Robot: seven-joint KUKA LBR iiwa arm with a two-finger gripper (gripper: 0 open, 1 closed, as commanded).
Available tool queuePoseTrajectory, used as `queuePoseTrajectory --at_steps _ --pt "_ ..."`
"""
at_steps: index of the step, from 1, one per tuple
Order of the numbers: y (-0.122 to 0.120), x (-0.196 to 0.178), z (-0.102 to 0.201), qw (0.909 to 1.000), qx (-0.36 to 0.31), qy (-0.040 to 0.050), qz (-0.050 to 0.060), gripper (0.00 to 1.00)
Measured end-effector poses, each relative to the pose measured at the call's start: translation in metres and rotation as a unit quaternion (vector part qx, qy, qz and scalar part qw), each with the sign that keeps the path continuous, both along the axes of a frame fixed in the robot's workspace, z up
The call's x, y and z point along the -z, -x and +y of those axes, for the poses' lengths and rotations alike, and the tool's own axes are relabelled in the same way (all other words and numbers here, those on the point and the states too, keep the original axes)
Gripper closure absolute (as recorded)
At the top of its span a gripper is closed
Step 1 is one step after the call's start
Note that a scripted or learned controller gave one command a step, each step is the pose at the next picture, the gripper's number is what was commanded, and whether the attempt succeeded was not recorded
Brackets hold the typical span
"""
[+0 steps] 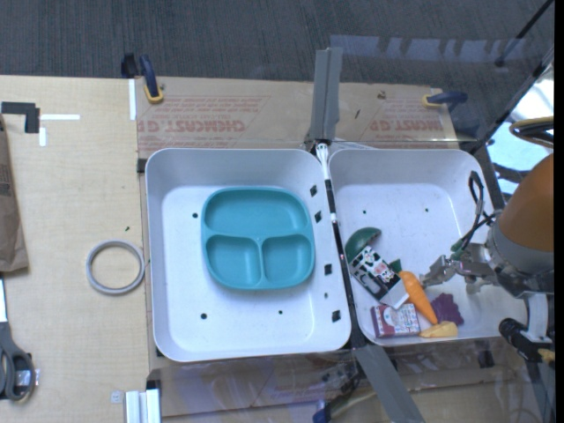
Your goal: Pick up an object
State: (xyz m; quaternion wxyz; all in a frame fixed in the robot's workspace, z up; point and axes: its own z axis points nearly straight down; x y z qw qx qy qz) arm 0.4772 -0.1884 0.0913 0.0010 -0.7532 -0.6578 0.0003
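The right bin (401, 179) holds a cluster of small objects in its near half: a green leaf-shaped piece (362, 238), a black-and-white cow-patterned toy (374, 272), an orange carrot (416, 296), a purple piece (448, 307), a yellow piece (439, 330) and a pink-red box (395, 321). My gripper (443, 270) hangs low over the right bin's right side, just right of the carrot and above the purple piece. Nothing shows in its grasp. The grey arm with its orange band (529, 214) comes in from the right edge.
The left bin (160, 263) holds a teal divided plate (258, 238). On the wooden bench to the left lie a grey tape ring (115, 265), a brown bag (11, 210) and scissors (13, 373). Clamps hold cardboard behind the bins.
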Motion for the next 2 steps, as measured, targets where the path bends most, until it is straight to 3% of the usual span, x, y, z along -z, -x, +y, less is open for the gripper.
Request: queuePoseTrajectory --at_steps 1,2 --pt "-0.074 -0.002 0.053 0.9943 -0.107 0.0035 -0.003 0.0" --pt "-0.121 -0.047 0.089 0.9982 -0.06 0.001 0.0 0.0"
